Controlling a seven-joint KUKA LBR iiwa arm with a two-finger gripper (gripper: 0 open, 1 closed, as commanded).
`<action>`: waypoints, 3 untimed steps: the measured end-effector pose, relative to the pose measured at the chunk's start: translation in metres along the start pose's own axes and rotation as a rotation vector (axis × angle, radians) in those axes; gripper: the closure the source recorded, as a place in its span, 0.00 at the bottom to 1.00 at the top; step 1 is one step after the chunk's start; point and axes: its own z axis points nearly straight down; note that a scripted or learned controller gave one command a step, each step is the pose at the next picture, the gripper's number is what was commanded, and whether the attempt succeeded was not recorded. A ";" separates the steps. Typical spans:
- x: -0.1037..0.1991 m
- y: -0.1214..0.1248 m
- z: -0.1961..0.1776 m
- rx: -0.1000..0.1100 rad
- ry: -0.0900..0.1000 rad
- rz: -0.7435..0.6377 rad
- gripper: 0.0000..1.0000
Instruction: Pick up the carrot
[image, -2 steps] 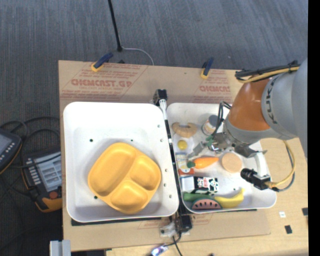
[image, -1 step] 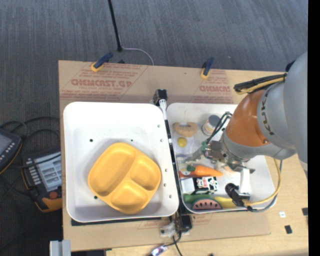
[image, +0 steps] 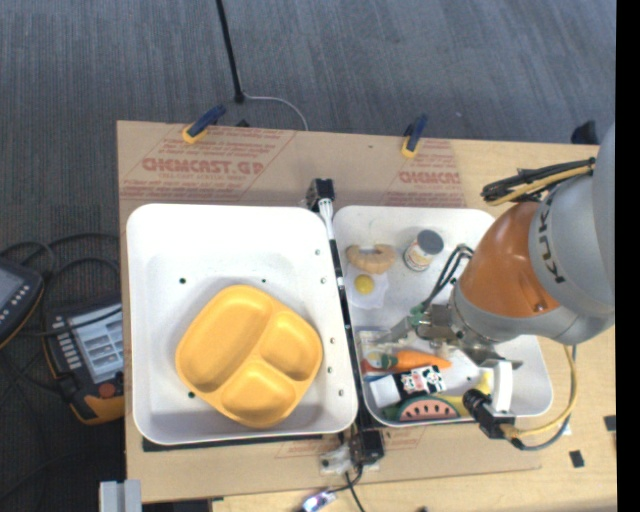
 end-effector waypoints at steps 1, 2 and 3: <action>-0.008 -0.003 0.003 0.012 -0.004 0.317 0.00; -0.009 -0.004 -0.006 0.015 -0.005 0.319 1.00; -0.009 -0.004 -0.006 0.016 -0.005 0.319 0.00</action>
